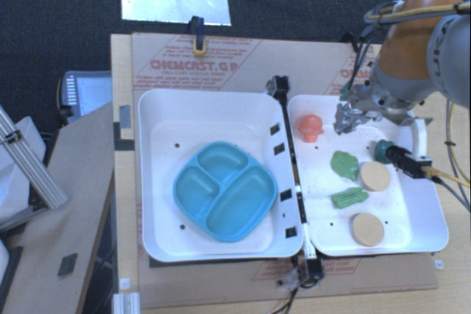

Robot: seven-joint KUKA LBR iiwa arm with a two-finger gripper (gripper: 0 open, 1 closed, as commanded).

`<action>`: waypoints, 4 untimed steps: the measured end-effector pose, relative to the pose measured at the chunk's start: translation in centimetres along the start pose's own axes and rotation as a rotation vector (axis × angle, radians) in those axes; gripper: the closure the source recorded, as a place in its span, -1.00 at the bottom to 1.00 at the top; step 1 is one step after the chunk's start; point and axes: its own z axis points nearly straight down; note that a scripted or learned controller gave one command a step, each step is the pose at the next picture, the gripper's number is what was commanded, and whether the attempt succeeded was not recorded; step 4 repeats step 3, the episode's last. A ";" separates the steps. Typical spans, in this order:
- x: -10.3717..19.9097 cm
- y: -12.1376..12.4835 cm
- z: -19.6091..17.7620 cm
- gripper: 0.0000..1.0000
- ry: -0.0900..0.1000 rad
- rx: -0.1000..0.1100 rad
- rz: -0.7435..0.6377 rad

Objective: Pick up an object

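Hovering over the right bin [434, 232], at its upper part: the gripper [346, 120], grip state impossible to tell, nothing visibly held. Just left of it, an orange-pink toy [310, 126]. Below, two green pieces [344, 164] [348, 196] and two tan round discs [374, 176] [367, 229]. In the left bin [158, 114], a blue divided plate [224, 190], lying flat.

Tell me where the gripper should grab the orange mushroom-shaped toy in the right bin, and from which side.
Probably from straight above, closing across the orange toy's wide cap. It stands apart from the other pieces, near the bin's left wall, so fingers need clearance there. The gripper hangs just right of it.
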 end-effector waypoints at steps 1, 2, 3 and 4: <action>4.8 -1.9 0.6 1.00 0.002 0.001 -0.002; 9.3 -4.8 -0.1 1.00 0.001 0.001 -0.001; 14.8 -6.1 0.0 1.00 0.001 0.000 -0.002; 14.8 -6.1 0.0 1.00 0.001 0.000 -0.002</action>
